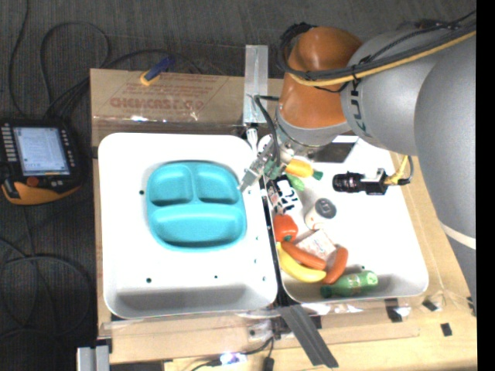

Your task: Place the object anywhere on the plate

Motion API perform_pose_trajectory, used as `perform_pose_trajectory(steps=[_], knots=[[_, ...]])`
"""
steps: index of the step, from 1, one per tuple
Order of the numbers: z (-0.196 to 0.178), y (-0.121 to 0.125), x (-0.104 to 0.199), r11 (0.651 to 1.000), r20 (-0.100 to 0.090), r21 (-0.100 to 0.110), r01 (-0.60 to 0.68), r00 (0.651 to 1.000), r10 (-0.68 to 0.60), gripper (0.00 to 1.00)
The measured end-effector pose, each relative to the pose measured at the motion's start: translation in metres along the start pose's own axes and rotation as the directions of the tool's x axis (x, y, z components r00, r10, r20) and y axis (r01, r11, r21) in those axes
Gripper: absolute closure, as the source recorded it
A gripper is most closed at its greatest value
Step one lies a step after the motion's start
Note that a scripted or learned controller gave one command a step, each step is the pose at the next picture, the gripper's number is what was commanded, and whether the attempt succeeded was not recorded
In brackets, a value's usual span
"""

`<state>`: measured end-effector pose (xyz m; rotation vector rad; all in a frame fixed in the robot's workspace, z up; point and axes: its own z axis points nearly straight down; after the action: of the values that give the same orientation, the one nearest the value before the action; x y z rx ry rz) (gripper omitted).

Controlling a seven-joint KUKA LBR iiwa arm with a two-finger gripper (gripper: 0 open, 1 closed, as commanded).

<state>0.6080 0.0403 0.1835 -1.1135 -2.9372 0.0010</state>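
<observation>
A light blue divided plate (196, 205) lies in the left bin (124, 284), with nothing on it. My gripper (259, 168) hangs over the wall between the two bins, just off the plate's upper right corner. A yellow toy with a green end (300, 169) lies right beside the gripper, at the top left of the right bin (402, 238). Whether the gripper holds anything is unclear from this angle.
In the right bin's left half lie a black and white item (285, 195), a grey disc (325, 207), a red vegetable (285, 226), a white packet (317, 243), a banana (296, 270), an orange sausage (337, 262) and a green bottle (349, 282).
</observation>
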Motion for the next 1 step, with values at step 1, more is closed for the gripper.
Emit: perform_pose_trajectory(steps=[1], knots=[[-0.0842, 0.0193, -0.0249, 0.999, 0.002, -0.004, 0.041, 0.999, -0.041, 1.0]])
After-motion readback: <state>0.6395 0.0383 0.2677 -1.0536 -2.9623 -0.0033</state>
